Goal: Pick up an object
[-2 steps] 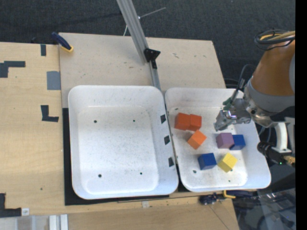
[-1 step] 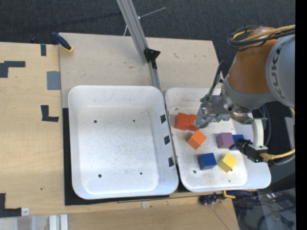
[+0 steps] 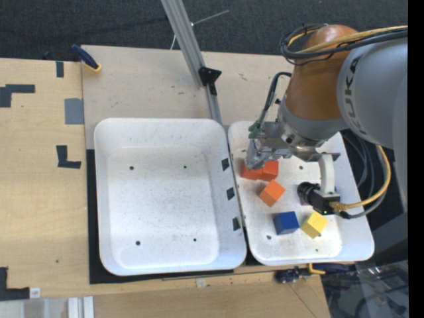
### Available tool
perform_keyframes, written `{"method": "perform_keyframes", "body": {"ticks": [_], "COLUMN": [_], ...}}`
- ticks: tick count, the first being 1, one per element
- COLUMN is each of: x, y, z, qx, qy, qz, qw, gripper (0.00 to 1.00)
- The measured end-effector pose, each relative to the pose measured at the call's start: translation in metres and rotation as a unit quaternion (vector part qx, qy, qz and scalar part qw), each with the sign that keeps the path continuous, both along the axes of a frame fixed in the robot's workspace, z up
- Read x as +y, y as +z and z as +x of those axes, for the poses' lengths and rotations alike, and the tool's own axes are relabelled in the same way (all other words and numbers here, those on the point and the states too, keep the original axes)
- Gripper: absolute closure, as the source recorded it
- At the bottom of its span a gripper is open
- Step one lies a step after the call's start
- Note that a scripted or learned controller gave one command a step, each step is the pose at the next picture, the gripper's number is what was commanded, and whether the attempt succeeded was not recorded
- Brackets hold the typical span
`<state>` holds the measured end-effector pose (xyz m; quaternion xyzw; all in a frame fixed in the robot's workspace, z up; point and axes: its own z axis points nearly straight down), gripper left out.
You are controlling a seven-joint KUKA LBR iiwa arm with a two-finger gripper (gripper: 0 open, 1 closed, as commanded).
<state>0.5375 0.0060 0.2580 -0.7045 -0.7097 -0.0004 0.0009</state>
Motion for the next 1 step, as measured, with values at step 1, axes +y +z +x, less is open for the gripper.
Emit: {"method": "perform_keyframes", "body": {"ticks": [1], "x": [0.049], "y": [0.0024], "z": [0.0129], "qx": [0.0], "qy": [0.0], "qz": [-0.0001], "qw": [1.0], "gripper": [1.0]}}
